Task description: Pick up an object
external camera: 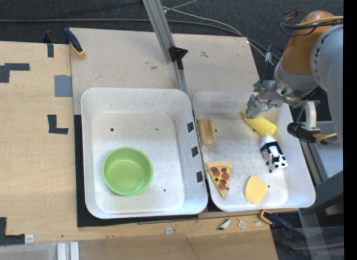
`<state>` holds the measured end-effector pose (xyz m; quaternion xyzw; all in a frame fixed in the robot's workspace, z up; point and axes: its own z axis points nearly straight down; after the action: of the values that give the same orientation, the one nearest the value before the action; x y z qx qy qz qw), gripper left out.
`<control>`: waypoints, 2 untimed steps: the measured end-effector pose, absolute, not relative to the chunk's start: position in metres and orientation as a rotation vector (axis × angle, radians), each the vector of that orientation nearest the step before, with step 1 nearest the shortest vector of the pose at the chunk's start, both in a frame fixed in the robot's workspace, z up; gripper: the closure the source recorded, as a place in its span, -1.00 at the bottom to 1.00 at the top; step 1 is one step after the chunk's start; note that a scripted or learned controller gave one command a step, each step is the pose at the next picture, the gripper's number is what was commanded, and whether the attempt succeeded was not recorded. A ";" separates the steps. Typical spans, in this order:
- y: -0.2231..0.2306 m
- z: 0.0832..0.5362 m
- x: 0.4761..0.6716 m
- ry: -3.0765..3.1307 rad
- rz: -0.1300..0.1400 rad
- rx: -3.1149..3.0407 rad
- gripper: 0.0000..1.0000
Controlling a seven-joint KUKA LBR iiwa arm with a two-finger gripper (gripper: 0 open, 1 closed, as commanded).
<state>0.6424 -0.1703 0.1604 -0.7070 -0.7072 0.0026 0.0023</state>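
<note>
Arm comes in from the right edge of the frame, grey body with that orange band up near the top right, and it bends down so the gripper [252,110] sits low over the upper right part of the right bin [223,101]. From where we're looking, the tip is right at the upper end of a yellow banana-shaped toy [262,125], touching it or very nearly. We honestly can't tell how far apart the jaws are, or whether they've got hold of anything, since it's all a dark blur at that angle.

Rest of the right bin as we see it: a small tan block [206,131] like a bread slice near the left wall, a pizza slice toy [220,177] with red dots lower down, a flat rounded yellow piece [256,189] near the bottom edge, and a little black-and-white carton-looking thing [273,155] just below the banana toy.

Left bin [134,100] is the same shallow glossy white plastic, speckled, and holds a smooth round green bowl [128,170] in its lower left. Both bins sit on a pale wooden bench [33,141], with a slanted metal pole [162,27] crossing the top of the frame.
</note>
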 end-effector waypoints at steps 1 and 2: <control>-0.173 0.112 0.648 -2.221 0.008 -2.216 -1.00; -0.172 0.088 0.648 -2.223 0.005 -2.217 -1.00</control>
<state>0.6480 -0.1719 0.0877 -0.7062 -0.7080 0.0017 0.0010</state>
